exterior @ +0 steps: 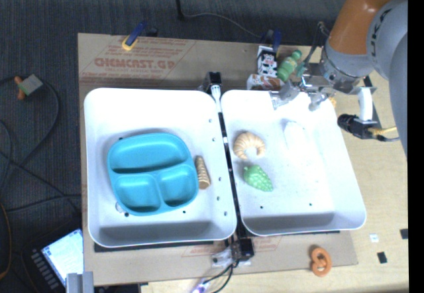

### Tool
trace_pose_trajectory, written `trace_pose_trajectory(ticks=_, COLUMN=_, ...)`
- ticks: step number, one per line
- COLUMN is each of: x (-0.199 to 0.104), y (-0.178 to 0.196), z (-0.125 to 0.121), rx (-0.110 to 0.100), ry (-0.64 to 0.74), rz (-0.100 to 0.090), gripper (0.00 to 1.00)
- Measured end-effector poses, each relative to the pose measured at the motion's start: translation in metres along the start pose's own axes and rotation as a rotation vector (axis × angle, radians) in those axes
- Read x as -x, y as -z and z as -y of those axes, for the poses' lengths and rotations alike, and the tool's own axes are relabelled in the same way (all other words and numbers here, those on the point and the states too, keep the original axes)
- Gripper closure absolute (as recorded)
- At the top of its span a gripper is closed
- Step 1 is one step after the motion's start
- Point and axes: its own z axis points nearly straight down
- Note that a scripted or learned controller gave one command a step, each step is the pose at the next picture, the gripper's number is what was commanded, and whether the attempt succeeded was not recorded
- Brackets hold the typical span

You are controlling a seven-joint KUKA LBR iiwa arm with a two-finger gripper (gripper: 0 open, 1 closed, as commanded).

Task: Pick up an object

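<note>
My gripper (299, 98) hangs open over the far edge of the right bin (331, 215), with nothing between its fingers (283, 97). A tan croissant-shaped toy (249, 144) lies in the right bin near its left wall, below and to the left of the gripper. A bumpy green toy (258, 177) lies just in front of it. A faint pale shape (296, 136) rests on the bin floor under the gripper. In the left bin (99, 113) a blue divided plate (151, 172) sits with a small brown ridged toy (201, 172) at its right side.
Small toys and a printed card (271, 66) stand behind the right bin, close to the gripper. An orange pretzel-shaped toy (320, 260) lies on the bench in front of the right bin. A blue clip (134, 35) sits at the board's far edge.
</note>
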Motion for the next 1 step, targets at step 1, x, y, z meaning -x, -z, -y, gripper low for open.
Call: trace_pose_trajectory(ticks=1, x=-0.0315, y=-0.0934, z=0.0106, rx=0.003, ry=0.0, rz=0.001, gripper=0.0)
